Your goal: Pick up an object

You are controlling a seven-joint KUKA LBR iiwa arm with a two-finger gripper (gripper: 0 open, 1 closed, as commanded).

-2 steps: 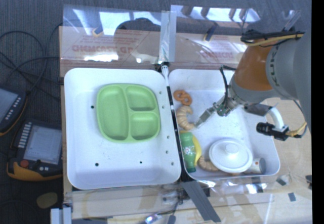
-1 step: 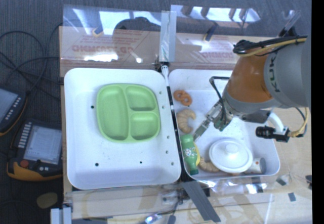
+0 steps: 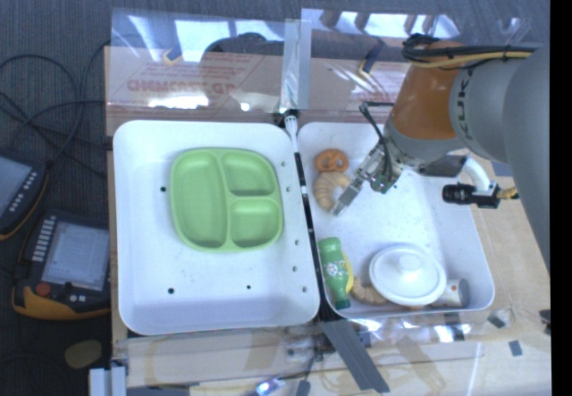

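A croissant (image 3: 327, 187) lies at the right bin's (image 3: 465, 247) upper left, below a pretzel (image 3: 332, 160). The gripper (image 3: 357, 189) reaches beside it, fingers slightly spread, gripping nothing. A green bottle (image 3: 334, 267) and white bowl (image 3: 407, 274) sit nearer. A green tray (image 3: 225, 198) fills the left bin (image 3: 143, 233).

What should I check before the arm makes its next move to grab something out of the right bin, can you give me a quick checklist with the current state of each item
1. Tool is over the right bin: ok, it sits low in the upper left part.
2. A target lies near the tool: ok, a croissant-like pastry is right beside its tips, a pretzel-like piece just above.
3. Something is already gripped: cannot tell, tips overlap the pastry.
4. Finger opening: cannot tell.
5. Nearby clutter: ok, the green bottle and white lidded bowl lie lower in the bin, apart from the tool.
6. Left bin contents out of the way: ok, the green divided plate lies across the divider.
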